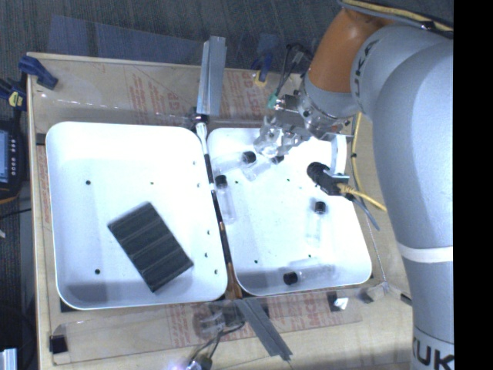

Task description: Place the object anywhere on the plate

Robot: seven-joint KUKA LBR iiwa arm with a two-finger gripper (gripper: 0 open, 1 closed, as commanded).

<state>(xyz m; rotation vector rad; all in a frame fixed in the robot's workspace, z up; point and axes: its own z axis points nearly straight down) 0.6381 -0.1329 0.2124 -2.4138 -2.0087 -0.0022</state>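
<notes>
1. You see the gripper (275, 141) low over the right bin (350, 272), at its far edge.
2. I cannot tell its grip state, nor make out which clear item is the object.
3. The dark plate (150, 245) lies in the left bin (65, 141), well apart.
4. Confirm a hold before you carry across the divider.

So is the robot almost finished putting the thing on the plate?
Not yet. The dark ribbed plate lies in the left bin with nothing on it. The gripper is over the right bin's far end, among small clear black-capped tubes. I can't tell whether it holds one. Carrying and placing remain.
</notes>
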